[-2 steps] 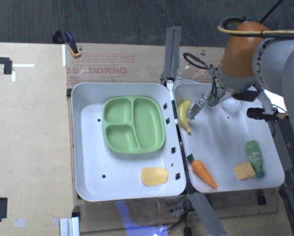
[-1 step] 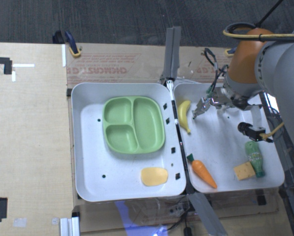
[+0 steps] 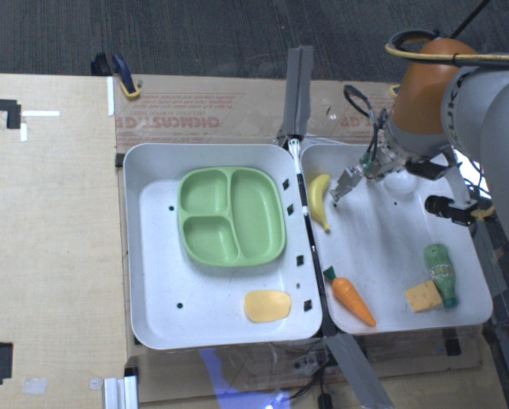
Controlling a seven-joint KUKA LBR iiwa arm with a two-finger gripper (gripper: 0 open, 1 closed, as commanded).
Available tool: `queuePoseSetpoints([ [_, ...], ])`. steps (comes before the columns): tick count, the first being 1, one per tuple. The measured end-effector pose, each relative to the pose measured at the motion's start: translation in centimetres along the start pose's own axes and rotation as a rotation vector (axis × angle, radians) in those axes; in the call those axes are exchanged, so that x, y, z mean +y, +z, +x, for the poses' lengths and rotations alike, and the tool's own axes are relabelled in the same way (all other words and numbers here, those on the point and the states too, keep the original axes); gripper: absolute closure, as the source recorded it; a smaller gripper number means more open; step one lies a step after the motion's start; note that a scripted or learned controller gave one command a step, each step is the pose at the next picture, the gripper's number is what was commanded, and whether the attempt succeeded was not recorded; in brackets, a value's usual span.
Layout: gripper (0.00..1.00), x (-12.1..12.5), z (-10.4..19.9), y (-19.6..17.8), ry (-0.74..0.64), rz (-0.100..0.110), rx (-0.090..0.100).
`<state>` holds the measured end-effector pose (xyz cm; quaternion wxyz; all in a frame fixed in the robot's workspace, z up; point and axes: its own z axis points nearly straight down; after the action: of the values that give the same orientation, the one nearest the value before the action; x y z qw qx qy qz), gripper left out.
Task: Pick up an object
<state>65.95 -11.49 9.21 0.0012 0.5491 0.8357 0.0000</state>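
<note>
Approach step: claw (image 3: 344, 186) hovers at banana's (image 3: 320, 199) 2 o'clock, grip state unreadable; next, descend squarely over banana.

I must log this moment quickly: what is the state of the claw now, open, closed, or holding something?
Claw: cannot be told whether open or closed; it sits beside the banana in the right bin, with nothing seen between its fingers.

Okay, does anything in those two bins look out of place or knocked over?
Nothing looks spilled or broken. The green bottle lies on its side in the right bin, against the cheese wedge, and the banana is tucked against the divider wall.
</note>
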Motion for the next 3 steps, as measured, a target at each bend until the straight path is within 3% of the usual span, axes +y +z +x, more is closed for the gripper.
queuePoseSetpoints([
  [1, 0.0, 0.5, 1.2, 0.1, -0.139, 0.002, 0.001],
  [2, 0.0, -0.1, -0.1, 0.1, 0.502, 0.004, 0.001],
  [3, 0.0, 0.4, 1.2, 0.0, 0.34, 0.003, 0.001],
])
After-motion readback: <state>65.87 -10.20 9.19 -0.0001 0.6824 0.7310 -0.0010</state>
